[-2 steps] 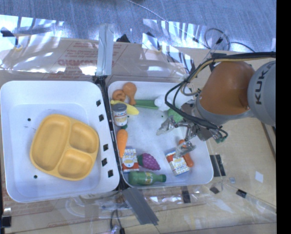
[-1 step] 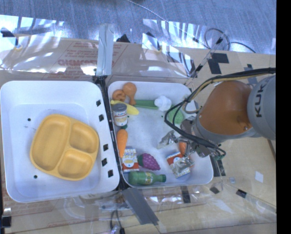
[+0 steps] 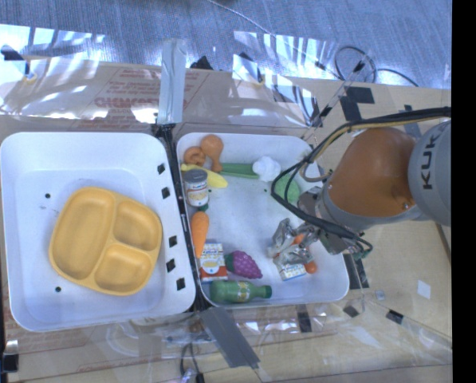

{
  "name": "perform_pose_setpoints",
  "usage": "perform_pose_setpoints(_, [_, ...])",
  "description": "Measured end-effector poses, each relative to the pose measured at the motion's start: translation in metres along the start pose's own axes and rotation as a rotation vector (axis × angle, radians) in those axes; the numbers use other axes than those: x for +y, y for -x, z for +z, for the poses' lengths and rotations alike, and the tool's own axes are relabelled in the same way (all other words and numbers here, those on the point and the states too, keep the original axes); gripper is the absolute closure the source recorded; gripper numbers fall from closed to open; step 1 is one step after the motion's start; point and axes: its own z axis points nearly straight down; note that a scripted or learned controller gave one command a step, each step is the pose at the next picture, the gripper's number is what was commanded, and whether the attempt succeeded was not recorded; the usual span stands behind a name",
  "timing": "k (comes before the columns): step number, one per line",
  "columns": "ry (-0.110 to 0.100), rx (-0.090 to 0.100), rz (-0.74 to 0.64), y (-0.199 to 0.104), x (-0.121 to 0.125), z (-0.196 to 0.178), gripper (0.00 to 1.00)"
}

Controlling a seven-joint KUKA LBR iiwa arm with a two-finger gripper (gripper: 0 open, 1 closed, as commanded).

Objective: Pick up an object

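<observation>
The right bin holds several toy foods: a small can, a carrot, a purple grape bunch, a green bottle lying along the near wall, and a little printed carton. My gripper is low in the right part of this bin, reaching in from the right. A small white and orange piece lies right under it, touching or nearly so. I cannot make out whether anything is held.
At the bin's far end lie an orange toy, a banana, a green stick and a white lump. A green item sits half under the arm. The left bin holds a yellow divided plate.
</observation>
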Motion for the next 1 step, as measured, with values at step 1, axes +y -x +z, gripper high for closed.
perform_pose_setpoints(1, [0.002,-0.001,-0.030,0.0600,0.0447,-0.1213,1.00])
